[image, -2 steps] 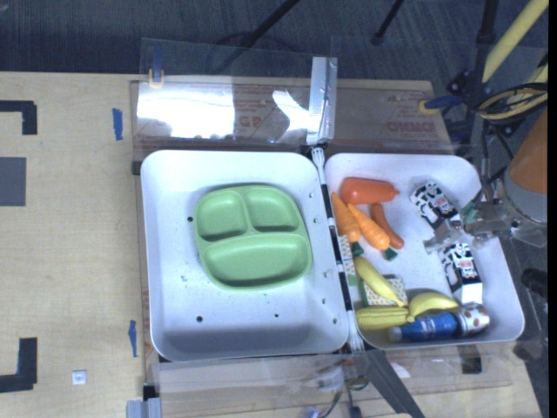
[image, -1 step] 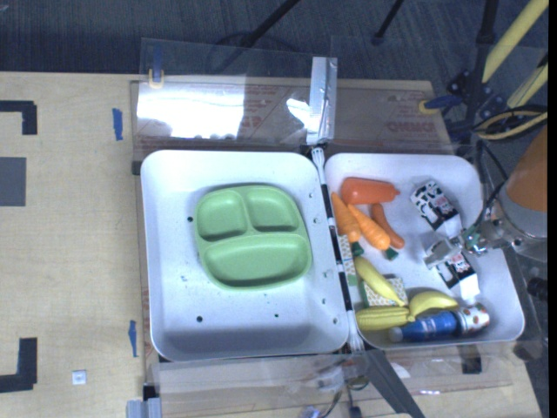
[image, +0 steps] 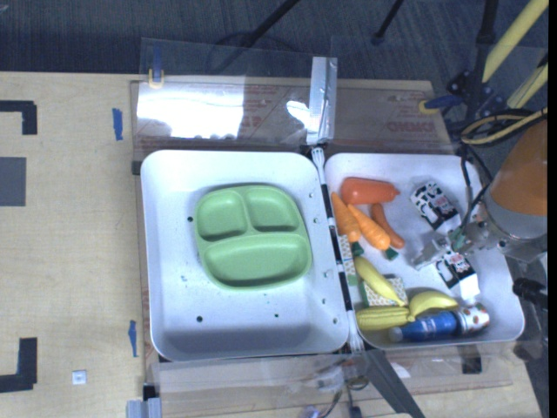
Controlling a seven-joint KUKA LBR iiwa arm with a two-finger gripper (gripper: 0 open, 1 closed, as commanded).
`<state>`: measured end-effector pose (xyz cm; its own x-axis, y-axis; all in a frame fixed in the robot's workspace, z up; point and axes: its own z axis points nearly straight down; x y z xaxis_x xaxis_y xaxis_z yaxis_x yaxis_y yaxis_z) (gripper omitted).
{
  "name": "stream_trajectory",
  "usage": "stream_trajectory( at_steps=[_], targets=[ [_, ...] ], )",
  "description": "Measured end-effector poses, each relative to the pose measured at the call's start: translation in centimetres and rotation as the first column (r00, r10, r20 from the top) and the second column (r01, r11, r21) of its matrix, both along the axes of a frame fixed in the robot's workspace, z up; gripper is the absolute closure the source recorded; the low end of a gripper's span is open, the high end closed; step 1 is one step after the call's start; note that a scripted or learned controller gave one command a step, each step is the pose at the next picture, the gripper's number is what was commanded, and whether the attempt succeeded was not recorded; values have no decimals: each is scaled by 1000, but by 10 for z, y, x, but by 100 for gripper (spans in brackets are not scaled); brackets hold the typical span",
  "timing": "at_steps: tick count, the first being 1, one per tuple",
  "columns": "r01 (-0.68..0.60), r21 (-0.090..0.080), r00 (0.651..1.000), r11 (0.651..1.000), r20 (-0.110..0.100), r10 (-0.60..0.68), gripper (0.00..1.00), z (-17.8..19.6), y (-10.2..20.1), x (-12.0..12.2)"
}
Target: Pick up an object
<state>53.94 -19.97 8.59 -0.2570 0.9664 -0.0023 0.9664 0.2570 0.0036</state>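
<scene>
Gripper [image: 446, 252] low in right bin [image: 505, 233], finger state unclear; black-white toy [image: 433, 200] just beyond.

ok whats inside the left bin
A green divided plate lies face up in the left bin, its three compartments bare. Whatever is beneath the plate is covered, so that cannot be told.

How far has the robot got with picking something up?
Nothing looks picked up yet. The carrots, bananas and blue bottle all lie in the right bin, and the green divided plate sits in the left bin. The gripper is low inside the right bin among small items. Grasping and lifting remain.
</scene>
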Motion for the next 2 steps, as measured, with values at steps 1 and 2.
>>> stream_trajectory(
  at_steps=[1, 2],
  targets=[
    [5, -3, 1000, 1000, 6, -5, 100, 10, -2, 1],
    [-111, 0, 994, 994, -2, 111, 100, 108, 62, 0]
  ],
)
